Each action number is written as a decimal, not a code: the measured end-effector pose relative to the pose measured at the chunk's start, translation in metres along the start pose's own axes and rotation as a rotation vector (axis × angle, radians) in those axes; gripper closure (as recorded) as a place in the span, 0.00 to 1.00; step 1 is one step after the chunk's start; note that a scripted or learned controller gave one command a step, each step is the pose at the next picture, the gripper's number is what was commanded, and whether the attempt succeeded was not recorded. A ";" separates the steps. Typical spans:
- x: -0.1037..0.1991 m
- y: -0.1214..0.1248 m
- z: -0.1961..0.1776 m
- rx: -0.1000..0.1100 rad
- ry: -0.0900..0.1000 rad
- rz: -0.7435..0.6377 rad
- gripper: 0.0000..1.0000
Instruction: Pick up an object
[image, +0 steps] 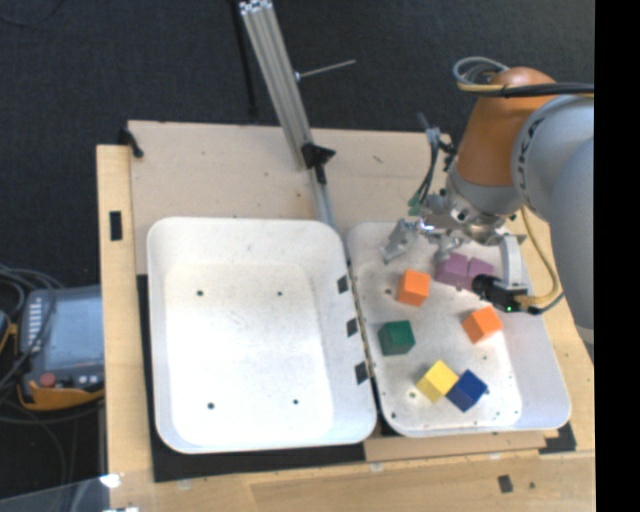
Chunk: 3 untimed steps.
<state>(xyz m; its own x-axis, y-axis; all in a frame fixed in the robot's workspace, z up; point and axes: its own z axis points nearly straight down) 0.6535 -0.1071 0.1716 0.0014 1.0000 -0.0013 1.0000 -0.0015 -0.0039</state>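
In the right bin (535, 395) lie several blocks: an orange cube (413, 288), a purple block (460, 268), a second orange cube (482, 324), a green cube (397, 337), a yellow cube (437, 381) and a blue cube (467, 390) touching it. My gripper (425, 243) hangs over the bin's far end, just beyond the first orange cube and left of the purple block. Its fingers (399, 240) are spread open and nothing is between them. The wrist hides part of the purple block.
The left bin (250, 330) sits beside the right one, divided from it by a narrow gap with black clips (352, 325). A slanted metal rail (290, 100) rises from behind the bins. A black connector with a green light (500, 293) hangs off the wrist.
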 end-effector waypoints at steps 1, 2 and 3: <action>-0.009 -0.003 0.046 0.000 0.000 0.000 0.00; -0.010 -0.001 0.031 -0.008 0.000 0.003 1.00; -0.018 0.008 -0.028 -0.011 -0.001 0.001 1.00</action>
<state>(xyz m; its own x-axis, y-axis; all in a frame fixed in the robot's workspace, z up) 0.6615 -0.1248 0.1998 0.0024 1.0000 -0.0023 1.0000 -0.0023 0.0075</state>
